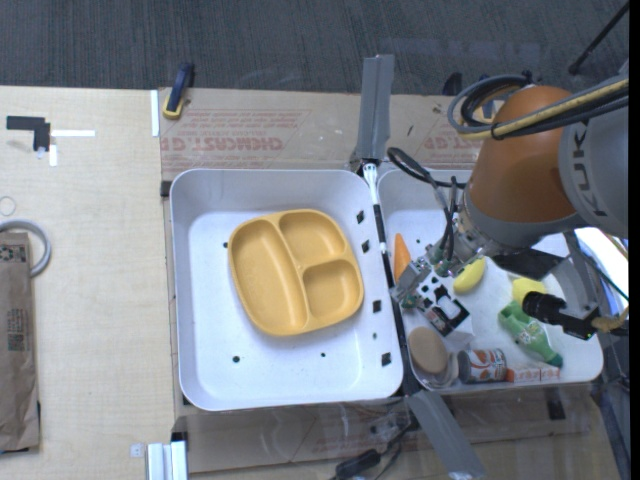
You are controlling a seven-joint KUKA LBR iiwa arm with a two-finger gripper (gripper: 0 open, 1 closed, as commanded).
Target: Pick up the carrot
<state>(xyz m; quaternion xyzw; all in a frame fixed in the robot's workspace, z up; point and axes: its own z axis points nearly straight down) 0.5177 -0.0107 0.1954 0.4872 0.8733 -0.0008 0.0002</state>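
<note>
Several small things are crowded along the near edge of the right bin (590, 368): a brown round piece (428, 350), a small can (487, 366) lying on its side, and a green bottle (530, 333) further right. Just beyond them the pincer (432, 290) is seen low in the bin, its black-and-white marked body tilted; whether it is apart or together cannot be told, and nothing is seen held in it. A yellow fruit (470, 274) is noted right beside it. The carrot (401, 257) is found just past the pincer, lying lengthwise against the bin's left wall. It is judged light, stiff and smooth, probably a toy, so slipping is likely; a hold across the thicker middle is advised, though the wall is crowded close. Further left, the yellow divided plate (296, 270) is seen in the left bin (200, 368).
</note>
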